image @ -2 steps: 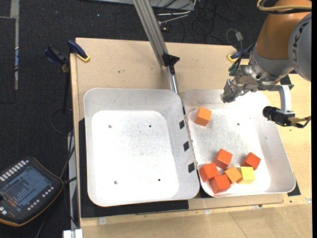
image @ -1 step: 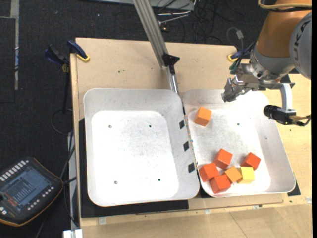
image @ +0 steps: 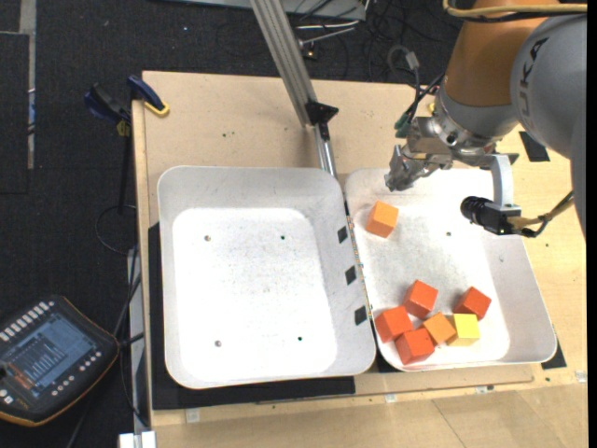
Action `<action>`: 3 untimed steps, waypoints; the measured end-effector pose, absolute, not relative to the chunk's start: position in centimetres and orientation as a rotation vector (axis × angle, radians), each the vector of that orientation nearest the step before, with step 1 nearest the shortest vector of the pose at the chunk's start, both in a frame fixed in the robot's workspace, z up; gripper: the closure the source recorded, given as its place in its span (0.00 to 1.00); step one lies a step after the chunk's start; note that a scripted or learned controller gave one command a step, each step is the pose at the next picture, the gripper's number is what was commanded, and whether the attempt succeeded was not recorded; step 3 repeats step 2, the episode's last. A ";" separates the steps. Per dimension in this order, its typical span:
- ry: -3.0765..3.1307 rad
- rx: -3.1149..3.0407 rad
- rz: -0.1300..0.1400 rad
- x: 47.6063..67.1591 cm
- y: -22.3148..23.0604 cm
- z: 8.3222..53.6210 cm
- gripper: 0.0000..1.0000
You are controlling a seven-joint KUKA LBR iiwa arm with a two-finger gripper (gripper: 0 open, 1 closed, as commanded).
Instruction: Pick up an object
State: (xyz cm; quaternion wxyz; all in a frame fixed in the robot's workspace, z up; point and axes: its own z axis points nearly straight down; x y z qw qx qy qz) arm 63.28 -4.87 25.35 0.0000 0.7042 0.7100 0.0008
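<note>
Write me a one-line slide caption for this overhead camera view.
KUKA arm's gripper above the right bin's far end near a lone orange cube; six more cubes clustered at its near end.

You saw two white bins, the left bin (image: 252, 269) and the right bin (image: 448, 250), both with tiny dark specks on the floor. One light orange block (image: 381, 219) sat by itself in the right bin. Lower down you saw a red-orange block (image: 422, 298), another red-orange block (image: 474, 302), two more red-orange ones (image: 393, 323) (image: 415, 345), an orange block (image: 438, 329) and a yellow block (image: 465, 328). The arm (image: 522, 54) was grey with an orange band. The gripper (image: 403, 177) looked dark grey and silver. The bench (image: 233, 119) was light tan. The hand-held box (image: 47, 357) at the lower left was grey with an orange edge.
</note>
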 end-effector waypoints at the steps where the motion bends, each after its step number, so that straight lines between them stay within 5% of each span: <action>1: 2.233 2.212 0.002 62.5 0.5 26.0 1.00; 2: 2.233 2.214 0.000 61.7 6.4 24.6 1.00; 3: 2.233 2.214 0.000 61.7 6.4 24.6 1.00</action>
